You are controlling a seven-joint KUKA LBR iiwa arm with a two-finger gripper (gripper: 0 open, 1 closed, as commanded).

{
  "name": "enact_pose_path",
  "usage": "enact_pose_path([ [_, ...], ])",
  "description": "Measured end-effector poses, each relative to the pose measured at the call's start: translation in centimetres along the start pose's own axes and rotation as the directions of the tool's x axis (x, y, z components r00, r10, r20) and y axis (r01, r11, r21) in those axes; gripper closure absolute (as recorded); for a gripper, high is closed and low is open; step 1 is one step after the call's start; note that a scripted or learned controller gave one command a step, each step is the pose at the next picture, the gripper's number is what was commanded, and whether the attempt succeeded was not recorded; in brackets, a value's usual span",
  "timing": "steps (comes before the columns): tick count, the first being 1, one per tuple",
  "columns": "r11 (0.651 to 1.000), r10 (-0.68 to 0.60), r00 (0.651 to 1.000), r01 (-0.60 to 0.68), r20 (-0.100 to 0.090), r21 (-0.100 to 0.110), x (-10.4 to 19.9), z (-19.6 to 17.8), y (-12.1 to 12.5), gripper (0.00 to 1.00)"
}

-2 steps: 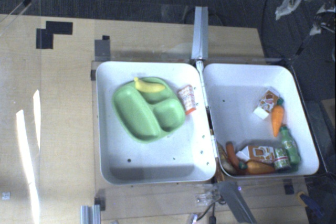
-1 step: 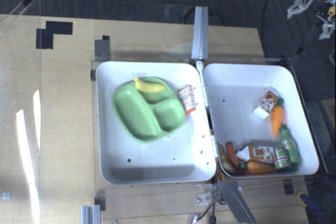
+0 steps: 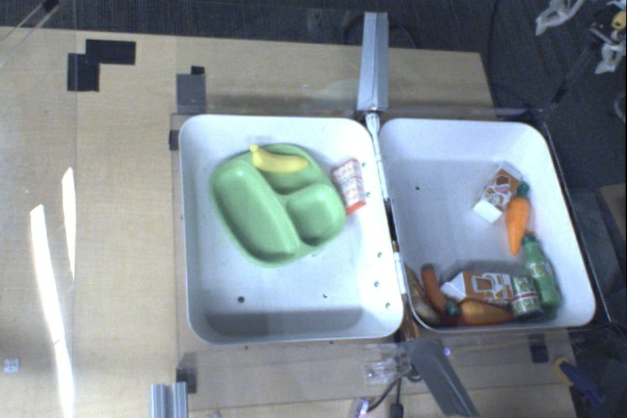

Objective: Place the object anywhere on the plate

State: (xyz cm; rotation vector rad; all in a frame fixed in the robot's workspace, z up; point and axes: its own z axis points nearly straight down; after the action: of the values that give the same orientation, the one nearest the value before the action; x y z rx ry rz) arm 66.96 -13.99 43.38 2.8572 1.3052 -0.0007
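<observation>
Banana, judged to be the task's object, lies on the far compartment of the green plate in the left bin, its long axis running roughly left to right across the view. Gripper hangs well apart at upper right, beyond the right bin, so the banana lies far to its left and below. Whether it is open or closed cannot be told, and nothing is seen in its hold.

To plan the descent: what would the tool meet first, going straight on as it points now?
The tool seems aimed down-left at the dark floor behind the right bin; depth is unclear, so only probably.
</observation>
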Motion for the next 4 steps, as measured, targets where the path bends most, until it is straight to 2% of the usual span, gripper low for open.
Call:
enact_pose_path([
  [4,1.000,0.000,1.000,0.000,0.000,0.000,0.00,0.00,0.00,0.00],
])
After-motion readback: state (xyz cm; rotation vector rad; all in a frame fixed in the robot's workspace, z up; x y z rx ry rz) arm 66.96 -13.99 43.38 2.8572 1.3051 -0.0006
